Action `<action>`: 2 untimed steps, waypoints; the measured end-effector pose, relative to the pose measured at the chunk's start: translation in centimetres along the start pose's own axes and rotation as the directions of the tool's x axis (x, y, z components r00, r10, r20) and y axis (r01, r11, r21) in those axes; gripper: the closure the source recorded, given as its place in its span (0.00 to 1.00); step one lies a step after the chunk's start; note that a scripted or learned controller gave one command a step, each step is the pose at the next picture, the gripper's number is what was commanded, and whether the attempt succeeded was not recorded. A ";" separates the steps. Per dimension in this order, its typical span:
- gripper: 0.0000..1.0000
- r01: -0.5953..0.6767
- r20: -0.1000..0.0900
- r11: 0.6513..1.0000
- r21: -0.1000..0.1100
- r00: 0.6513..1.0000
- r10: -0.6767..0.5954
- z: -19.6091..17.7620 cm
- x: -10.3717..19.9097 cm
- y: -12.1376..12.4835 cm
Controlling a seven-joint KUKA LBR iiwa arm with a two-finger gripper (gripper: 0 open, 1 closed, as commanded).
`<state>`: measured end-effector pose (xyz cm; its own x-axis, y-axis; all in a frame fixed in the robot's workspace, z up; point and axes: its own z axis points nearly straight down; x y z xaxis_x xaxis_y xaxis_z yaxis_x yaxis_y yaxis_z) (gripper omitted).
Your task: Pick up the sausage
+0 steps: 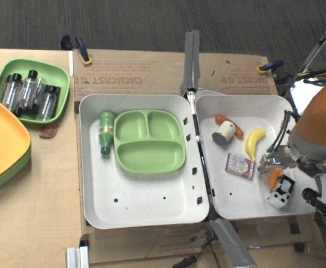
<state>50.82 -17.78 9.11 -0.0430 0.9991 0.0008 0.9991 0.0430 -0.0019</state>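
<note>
**Two bins, with the sausage at the back of the right one**

Camera view: two white bins sit side by side on the tabletop (34, 216). The left bin (146, 202) holds a green divided plate (149, 162) and, just beside its left edge, a green bottle (105, 132) lying lengthwise.

The right bin (235, 202) holds the sausage (221, 119), an orange-red piece lying towards the back. A small white cup (225, 133) sits against it and hides its middle, so both ends of the sausage show on either side of the cup. A banana (254, 142) lies to the right of the cup, and a pink packet (240, 165) lies flat just in front of the banana.

The arm (319, 121) reaches in over the right side of this bin. Its jaws hang low near the bin's right wall, beyond the banana and packet and well apart from the sausage. A small orange thing (274, 177) shows directly below the jaws. I cannot tell how far open the jaws are or whether they grip anything.

On the tabletop to the far left stand a green tray (61, 77) of small dark-capped bottles (29, 94) and a stack of yellow plates (4, 144).
</note>
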 end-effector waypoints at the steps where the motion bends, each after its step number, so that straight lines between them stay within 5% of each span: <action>1: 1.00 -0.005 0.000 1.000 0.000 1.000 0.005 -0.9 -0.1 0.0; 2: 1.00 0.001 0.002 1.000 0.000 1.000 -0.001 -10.4 3.7 3.8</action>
<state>54.52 -13.94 19.48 -0.0440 0.9990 -0.0012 0.9990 0.0440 -0.0016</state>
